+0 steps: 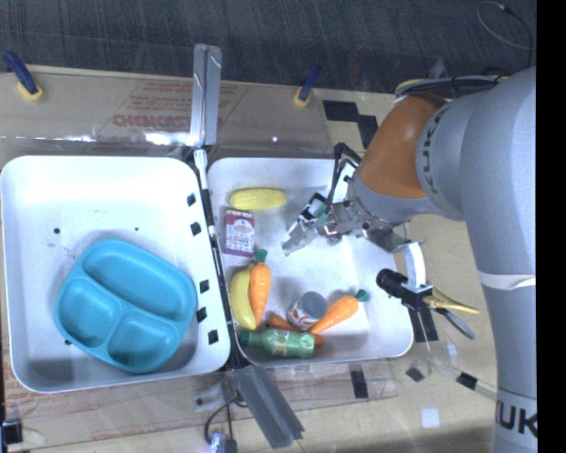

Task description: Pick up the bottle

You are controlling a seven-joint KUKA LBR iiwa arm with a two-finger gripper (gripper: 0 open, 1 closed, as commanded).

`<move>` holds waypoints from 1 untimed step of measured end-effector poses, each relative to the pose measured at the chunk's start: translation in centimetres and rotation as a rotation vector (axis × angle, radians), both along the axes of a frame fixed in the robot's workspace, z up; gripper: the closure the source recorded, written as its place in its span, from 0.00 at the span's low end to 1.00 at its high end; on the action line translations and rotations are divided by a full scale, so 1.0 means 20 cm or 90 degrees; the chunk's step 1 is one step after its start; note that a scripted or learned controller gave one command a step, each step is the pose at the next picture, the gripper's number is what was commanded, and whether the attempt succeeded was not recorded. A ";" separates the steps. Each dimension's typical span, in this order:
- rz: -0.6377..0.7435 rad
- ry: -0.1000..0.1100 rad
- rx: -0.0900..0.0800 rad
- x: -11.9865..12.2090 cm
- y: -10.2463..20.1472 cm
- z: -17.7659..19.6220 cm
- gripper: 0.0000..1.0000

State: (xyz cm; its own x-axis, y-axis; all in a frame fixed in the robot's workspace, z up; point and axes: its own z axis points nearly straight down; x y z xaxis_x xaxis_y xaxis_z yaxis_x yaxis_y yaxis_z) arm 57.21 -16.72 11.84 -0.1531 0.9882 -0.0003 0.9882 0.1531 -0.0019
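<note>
- Down at the near edge of the right-hand shallow white bin [389, 347], there's the green plastic bottle [281, 343] with its yellow-and-red label, lying flat against the front wall, well apart from the gripper.
- Its long axis runs left to right along that wall; which end carries the cap I can't make out.
- Just behind it: a small grey round can [310, 306], an orange toy carrot [337, 313] slanting up to the right, a second orange carrot [258, 289] standing almost lengthwise, and a yellow banana [240, 298] tight beside it.
- Up in the bin's middle, the two-finger gripper [300, 235] hangs over bare white floor, up and to the right of the bottle, nothing between its fingers; apart or together, I cannot tell.
- Further back, a dark red carton [239, 231] and a yellow corn cob [257, 198].
- In the left white bin [38, 206], a blue three-compartment plastic tray [124, 302].
- Beyond the bins, a cardboard-brown bench top [113, 97], then dark carpet [264, 17].
</note>
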 end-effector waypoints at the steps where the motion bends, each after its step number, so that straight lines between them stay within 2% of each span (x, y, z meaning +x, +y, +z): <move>1: 0.002 0.000 0.000 0.00 0.00 0.05 1.00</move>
